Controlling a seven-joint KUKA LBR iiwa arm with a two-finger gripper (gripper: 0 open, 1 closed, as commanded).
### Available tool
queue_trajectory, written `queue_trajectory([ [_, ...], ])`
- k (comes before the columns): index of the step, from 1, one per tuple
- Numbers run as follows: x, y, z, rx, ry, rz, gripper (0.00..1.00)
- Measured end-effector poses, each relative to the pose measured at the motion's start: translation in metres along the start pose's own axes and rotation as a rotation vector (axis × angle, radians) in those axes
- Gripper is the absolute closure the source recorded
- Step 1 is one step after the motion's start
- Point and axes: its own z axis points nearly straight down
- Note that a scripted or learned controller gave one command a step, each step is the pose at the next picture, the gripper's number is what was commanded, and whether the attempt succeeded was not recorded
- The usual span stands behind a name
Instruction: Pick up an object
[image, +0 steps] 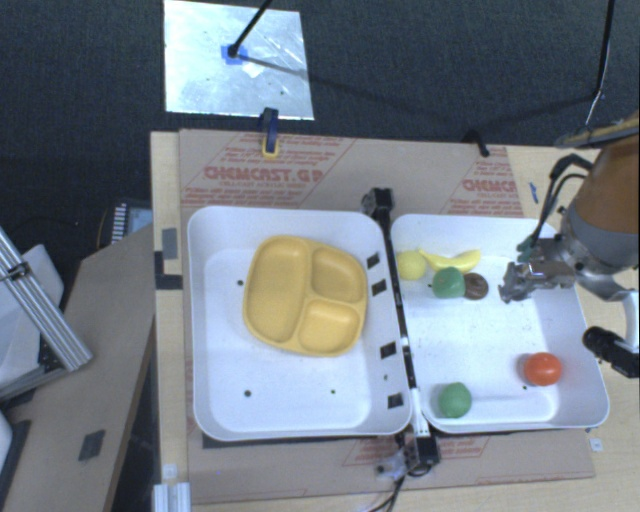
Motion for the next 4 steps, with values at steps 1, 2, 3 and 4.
queue_trajectory([
  [1, 0.064, 0.003, 0.004, -0.001, 0.001, -0.002, 1.00],
  [2, 0.110, 0.008, 0.007, -0.001, 0.001, -0.001, 1.00],
  [3, 0.156, 0.006, 0.013, 0.001, 0.001, -0.001, 1.00],
  [4, 0.201, -0.003, 0.006, 0.000, 0.001, -0.001, 1.00],
])
